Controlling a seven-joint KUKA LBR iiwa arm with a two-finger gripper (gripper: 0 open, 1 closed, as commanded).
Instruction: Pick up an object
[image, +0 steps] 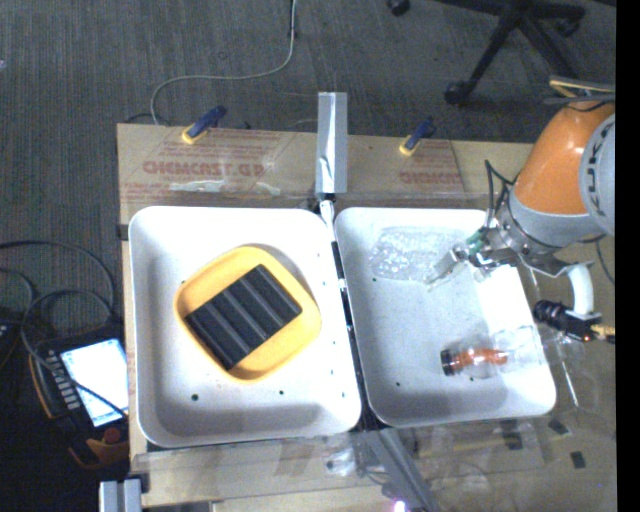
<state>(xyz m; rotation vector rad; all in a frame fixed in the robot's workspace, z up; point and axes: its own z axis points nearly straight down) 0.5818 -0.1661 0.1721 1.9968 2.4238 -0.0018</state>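
A yellow pad with a black ribbed top (248, 311) lies in the middle of the left bin (160, 240). In the right bin (400, 400) a crinkled clear plastic piece (400, 254) rests near the back, and a small clear bottle with orange contents (474, 360) lies on its side near the front right. My gripper (462, 256) hangs low over the right bin's back right part, just right of the clear plastic piece. Nothing visible sits in it. The grey arm with its orange band (566, 168) reaches in from the right.
A metal post (331, 145) stands behind the gap between the two bins. Two blue-and-yellow clamps (203, 124) (418, 135) hold the board at the back. Cables and a lit tablet (95, 370) lie on the floor at left.
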